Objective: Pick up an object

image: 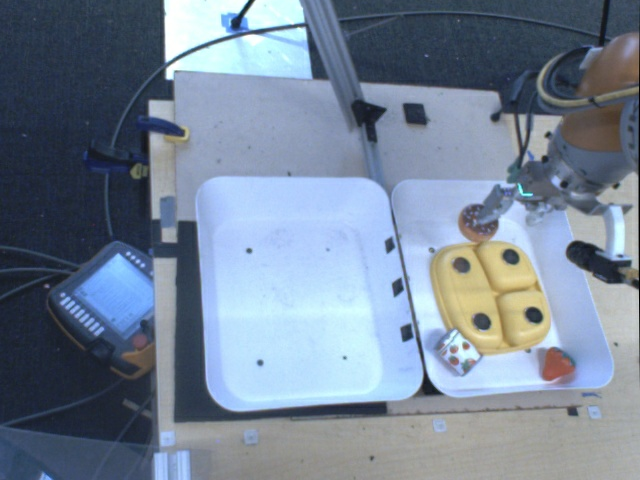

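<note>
The right bin (590,303) holds several objects. A brown doughnut with sprinkles (477,223) lies near its far edge. In the middle sits a yellow four-lobed toy with black dots (492,294). A white cube with coloured spots (458,352) lies at the front, and a red strawberry-like piece (558,365) is in the front right corner. My gripper (515,210) hangs over the bin's far part, just right of the doughnut. It is open, with one finger (494,205) reaching to the doughnut's edge and nothing between the fingers.
The left bin (215,268) stands beside the right one, with black clips along the shared wall. A metal pole (335,53) slants across the bench's back. A teach pendant (105,306) lies off the bench to the left. Cables run around the arm's wrist.
</note>
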Robot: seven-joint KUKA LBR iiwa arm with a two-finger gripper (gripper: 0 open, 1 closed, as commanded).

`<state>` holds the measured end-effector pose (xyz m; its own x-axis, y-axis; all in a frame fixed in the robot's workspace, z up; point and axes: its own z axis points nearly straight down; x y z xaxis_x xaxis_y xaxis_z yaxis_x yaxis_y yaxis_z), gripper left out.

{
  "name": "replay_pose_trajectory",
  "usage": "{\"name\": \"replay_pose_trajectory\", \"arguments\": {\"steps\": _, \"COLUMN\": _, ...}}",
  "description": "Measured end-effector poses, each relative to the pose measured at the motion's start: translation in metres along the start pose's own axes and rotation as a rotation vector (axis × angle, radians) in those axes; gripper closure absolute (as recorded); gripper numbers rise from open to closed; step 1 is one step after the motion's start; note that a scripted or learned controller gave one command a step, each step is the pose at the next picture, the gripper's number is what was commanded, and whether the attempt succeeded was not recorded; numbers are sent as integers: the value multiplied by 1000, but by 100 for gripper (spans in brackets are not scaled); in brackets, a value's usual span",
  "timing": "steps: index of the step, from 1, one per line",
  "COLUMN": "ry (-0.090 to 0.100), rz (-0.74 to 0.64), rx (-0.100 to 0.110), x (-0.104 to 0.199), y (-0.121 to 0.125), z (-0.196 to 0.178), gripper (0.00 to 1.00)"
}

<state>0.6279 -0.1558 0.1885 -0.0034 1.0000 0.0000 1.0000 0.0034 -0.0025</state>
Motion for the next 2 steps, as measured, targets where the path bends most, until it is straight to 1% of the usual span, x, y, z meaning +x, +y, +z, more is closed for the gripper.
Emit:
{"name": "replay_pose_trajectory", "arguments": {"steps": 1, "ry": -1, "rz": -1, "rx": -4, "x": 0, "y": 1, "z": -2, "gripper": 0}}
{"name": "replay_pose_trajectory", "arguments": {"steps": 2, "ry": -1, "rz": -1, "rx": -3, "x": 3, "y": 3, "z": 39, "gripper": 0}}
